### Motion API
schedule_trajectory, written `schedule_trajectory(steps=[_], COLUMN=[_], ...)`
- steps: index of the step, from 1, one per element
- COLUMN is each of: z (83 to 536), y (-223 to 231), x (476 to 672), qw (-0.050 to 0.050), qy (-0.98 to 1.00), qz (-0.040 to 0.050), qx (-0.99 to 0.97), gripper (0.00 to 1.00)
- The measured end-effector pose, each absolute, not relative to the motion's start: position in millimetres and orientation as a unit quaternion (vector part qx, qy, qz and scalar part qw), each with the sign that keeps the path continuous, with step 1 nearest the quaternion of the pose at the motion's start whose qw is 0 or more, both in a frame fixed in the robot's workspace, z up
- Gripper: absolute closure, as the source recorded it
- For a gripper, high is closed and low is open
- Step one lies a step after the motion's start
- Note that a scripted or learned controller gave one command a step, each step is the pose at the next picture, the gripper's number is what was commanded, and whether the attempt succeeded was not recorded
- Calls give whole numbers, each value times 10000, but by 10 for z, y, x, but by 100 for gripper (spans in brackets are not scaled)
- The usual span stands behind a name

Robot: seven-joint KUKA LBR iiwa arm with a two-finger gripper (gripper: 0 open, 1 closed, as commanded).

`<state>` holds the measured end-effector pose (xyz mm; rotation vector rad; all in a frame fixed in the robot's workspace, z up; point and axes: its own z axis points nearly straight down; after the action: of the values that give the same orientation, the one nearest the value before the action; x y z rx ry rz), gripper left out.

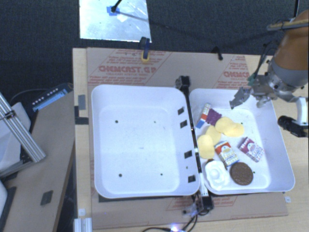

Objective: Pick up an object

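Hovering over the right bin's (pixel 285 178) far edge, the gripper (pixel 251 98) hangs with jaws spread, empty. Nothing's picked yet; the yellow pieces (pixel 227 127) lie just below it in that bin.

The right bin (pixel 277 144) holds a loose cluster toward its left and near side: a purple-and-white packet (pixel 209 115) by the divider, pale yellow rounded pieces (pixel 227 127) just below it, a small red-and-white carton (pixel 226 153), a maroon-and-white packet (pixel 251 149), a brown disc (pixel 241 173) lying flat, and a white cup-like piece (pixel 217 174) touching it.
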<state>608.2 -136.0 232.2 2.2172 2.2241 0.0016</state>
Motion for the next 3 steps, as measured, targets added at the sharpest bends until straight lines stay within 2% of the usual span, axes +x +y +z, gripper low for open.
schedule_trajectory(steps=[1,2,3], z=[1590,1190,878], y=[-874,-962,-867], x=[5549,4950,5428], qw=[-43,-31,38], qy=[7095,7067,7084], qz=[-16,-20,8], qx=[7047,7075,7058], gripper=[0,0,0])
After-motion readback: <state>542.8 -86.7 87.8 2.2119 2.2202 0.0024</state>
